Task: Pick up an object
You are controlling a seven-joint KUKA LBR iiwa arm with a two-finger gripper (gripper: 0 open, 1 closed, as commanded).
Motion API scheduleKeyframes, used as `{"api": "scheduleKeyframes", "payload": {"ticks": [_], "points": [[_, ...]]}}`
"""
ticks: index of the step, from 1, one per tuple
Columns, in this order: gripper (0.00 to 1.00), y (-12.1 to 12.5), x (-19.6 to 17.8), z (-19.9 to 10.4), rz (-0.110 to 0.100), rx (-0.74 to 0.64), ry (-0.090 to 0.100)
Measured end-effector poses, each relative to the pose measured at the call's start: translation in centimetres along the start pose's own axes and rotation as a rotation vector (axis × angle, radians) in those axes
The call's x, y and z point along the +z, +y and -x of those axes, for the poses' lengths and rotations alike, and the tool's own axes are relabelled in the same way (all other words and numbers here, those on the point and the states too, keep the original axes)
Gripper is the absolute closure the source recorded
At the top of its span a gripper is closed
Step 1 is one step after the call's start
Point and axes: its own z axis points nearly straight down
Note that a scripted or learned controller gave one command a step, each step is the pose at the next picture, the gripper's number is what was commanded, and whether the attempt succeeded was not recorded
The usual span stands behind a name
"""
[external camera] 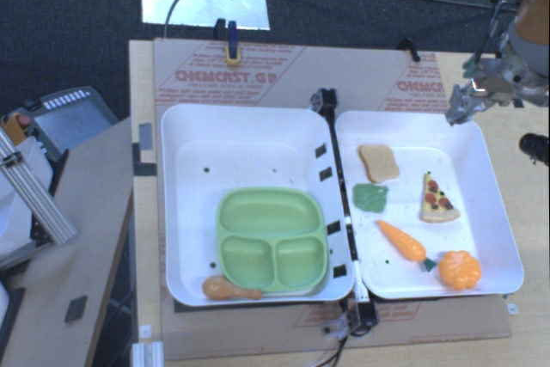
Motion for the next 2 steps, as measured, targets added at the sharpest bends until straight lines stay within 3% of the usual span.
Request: {"api": "scheduleKeyframes", "payload": {"ticks": [2], "points": [[1.00, -0.5, 1.6, -9.7, -0.004, -0.005, 0.002]]}}
